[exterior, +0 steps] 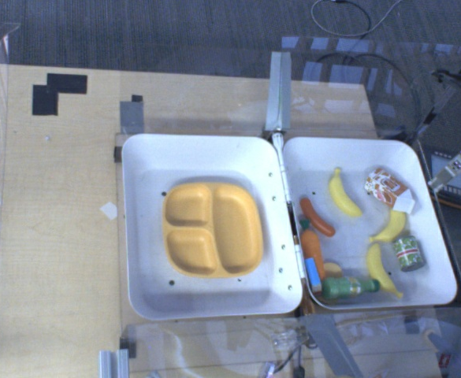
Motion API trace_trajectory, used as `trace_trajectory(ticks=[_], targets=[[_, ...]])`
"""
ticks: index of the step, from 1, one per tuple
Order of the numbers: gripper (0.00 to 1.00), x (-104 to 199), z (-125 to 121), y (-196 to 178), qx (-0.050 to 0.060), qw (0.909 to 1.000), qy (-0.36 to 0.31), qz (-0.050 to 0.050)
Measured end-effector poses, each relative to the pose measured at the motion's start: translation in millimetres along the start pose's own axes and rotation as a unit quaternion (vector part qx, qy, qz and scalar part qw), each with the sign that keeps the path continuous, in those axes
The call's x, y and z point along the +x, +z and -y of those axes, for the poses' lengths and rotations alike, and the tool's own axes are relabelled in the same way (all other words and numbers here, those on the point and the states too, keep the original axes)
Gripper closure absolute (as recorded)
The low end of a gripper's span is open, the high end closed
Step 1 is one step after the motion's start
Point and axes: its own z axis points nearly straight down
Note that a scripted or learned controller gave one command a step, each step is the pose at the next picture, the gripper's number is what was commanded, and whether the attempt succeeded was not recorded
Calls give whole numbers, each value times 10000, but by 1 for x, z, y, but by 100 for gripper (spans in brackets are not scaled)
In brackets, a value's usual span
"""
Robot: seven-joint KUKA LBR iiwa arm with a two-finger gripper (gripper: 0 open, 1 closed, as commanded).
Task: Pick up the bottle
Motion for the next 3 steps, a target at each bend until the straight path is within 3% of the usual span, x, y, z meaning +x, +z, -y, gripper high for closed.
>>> trace_trajectory(ticks=[1, 3], targets=[[100, -6, 39, -4, 38, 9997, 228, -37], [100, -6, 39, -9, 44, 9980, 623, -42]])
